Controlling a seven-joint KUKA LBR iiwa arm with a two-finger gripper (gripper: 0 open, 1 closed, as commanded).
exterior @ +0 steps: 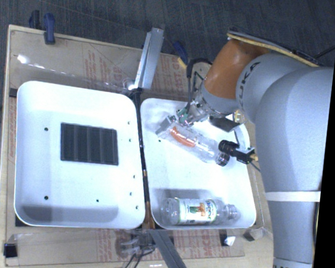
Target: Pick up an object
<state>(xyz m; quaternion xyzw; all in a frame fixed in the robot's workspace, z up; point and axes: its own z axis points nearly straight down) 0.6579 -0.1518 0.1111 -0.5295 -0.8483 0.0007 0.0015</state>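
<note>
Clear plastic with an orange streak inside it: that is the long packet (pixel 193 142) lying at a slant in the far half of the right bin (pixel 169 175), one end toward the bin's far-left corner and the other pointing to its right wall. The gripper (pixel 186 117) hangs right over the packet's upper-left end, so close that from here I cannot say whether it touches it. Whether the gripper is spread or pressed together I cannot tell either, since the wrist hides the tips. Nothing shows as lifted off the bin floor.

At the near edge of the same bin a clear bottle (pixel 198 211) lies on its side along the front wall, with a label in orange and green around its middle. It is well apart from the packet.

The grey arm (pixel 283 113) comes in from the right and bends down over the bin, its orange band (pixel 228 68) just above the wrist.

Across the divide, the left bin (pixel 33 170) holds a dark ribbed panel (pixel 89 144) lying flat near its middle. Both bins sit side by side on a pale wooden bench (pixel 75 52). A metal bar (pixel 149 57) stands at the far end of the gap between them, and a blue clamp (pixel 50 20) grips the bench's far-left edge.
</note>
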